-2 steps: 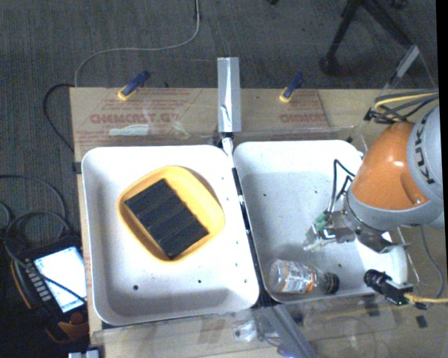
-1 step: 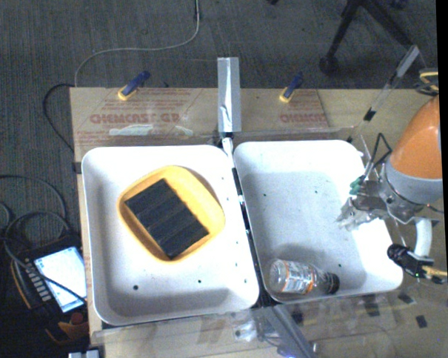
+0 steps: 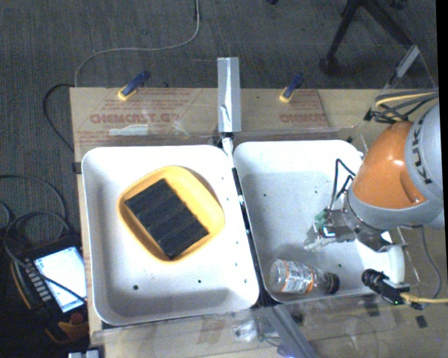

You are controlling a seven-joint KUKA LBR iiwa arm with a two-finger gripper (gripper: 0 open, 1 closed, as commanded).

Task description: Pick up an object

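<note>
My big grey arm with the orange band [image 3: 391, 178] hangs over the right white bin [image 3: 283, 179]. My gripper [image 3: 331, 225] is low in this bin, but it is too small and blurry to tell much about it. A clear plastic bottle with a dark cap [image 3: 302, 276] lies on its side near the bin's front wall, just below my gripper. In the left white bin [image 3: 110, 291] sits a yellow dish with a black ridged block [image 3: 170, 214] in it, well apart from me.
</note>
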